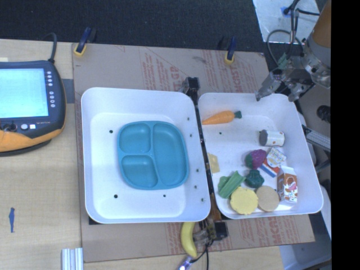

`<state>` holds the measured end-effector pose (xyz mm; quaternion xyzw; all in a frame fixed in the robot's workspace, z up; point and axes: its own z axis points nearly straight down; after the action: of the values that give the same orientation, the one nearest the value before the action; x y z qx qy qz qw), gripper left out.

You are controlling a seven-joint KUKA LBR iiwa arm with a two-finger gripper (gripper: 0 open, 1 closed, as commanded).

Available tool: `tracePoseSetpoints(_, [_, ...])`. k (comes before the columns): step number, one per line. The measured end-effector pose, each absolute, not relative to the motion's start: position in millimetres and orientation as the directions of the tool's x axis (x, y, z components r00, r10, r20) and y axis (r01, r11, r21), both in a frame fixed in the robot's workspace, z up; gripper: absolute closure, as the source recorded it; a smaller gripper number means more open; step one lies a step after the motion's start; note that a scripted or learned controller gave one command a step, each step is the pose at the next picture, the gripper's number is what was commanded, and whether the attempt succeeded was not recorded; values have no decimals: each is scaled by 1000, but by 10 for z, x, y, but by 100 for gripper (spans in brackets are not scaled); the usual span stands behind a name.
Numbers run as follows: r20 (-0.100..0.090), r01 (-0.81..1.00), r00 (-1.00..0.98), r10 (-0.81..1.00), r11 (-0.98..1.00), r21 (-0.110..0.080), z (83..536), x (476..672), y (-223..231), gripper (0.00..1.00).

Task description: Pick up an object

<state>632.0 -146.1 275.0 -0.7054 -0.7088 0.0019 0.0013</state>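
Note:
The right bin (301, 131) holds several small items: an orange carrot (219, 117) at its far left, a white and grey cylinder (271, 137), a purple piece (256, 158), a small packet (276, 158), a red and white carton (287, 185), green pieces (229, 184), a yellow disc (244, 200) and a tan disc (268, 198). My gripper (277, 94) hangs over the bin's far right corner, above and apart from all of them. Its fingers are spread open with nothing between them.
The left bin (101, 122) carries a blue divided plate (152, 154). A banana (189, 239) lies on the cardboard in front of the bins. A control pendant with a screen (28, 103) sits at the far left. Clamps (228, 49) hold the cardboard's far edge.

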Motion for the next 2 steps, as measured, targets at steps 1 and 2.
tracePoseSetpoints(1, [-1,1000,-5,1000,5,-8,1507,5801,-1833,0])
tracePoseSetpoints(2, [-3,1000,-6,1000,6,3,946,5300,-1668,0])
